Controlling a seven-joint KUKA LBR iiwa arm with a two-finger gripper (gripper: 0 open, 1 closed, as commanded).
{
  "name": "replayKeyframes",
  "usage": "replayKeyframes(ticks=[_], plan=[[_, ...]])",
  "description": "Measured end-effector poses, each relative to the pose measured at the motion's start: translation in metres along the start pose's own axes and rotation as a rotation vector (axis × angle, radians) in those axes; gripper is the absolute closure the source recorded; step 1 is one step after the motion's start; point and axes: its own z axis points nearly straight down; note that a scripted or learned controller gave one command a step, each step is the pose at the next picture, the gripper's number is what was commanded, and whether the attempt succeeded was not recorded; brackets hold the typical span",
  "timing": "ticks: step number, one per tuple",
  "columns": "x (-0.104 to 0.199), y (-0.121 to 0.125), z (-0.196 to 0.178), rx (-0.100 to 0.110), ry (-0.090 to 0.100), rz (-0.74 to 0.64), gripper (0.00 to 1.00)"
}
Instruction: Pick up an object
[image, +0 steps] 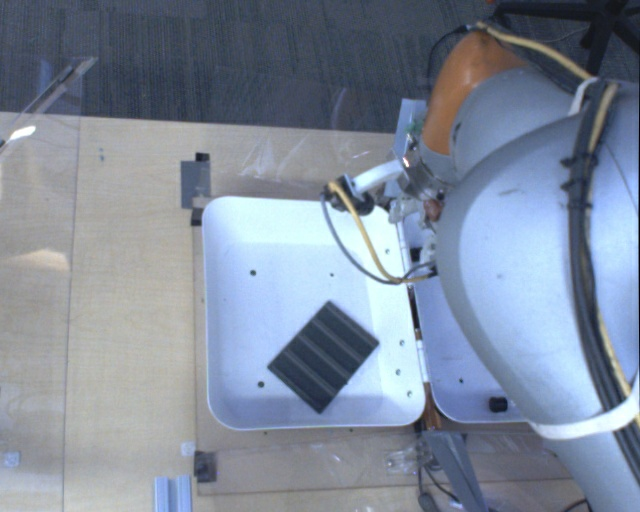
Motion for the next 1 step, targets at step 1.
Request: replayKeyframes(ticks=[1], plan=[[0.0238, -0.0542, -0.0019, 0.001, 0.004, 0.013, 0.00]])
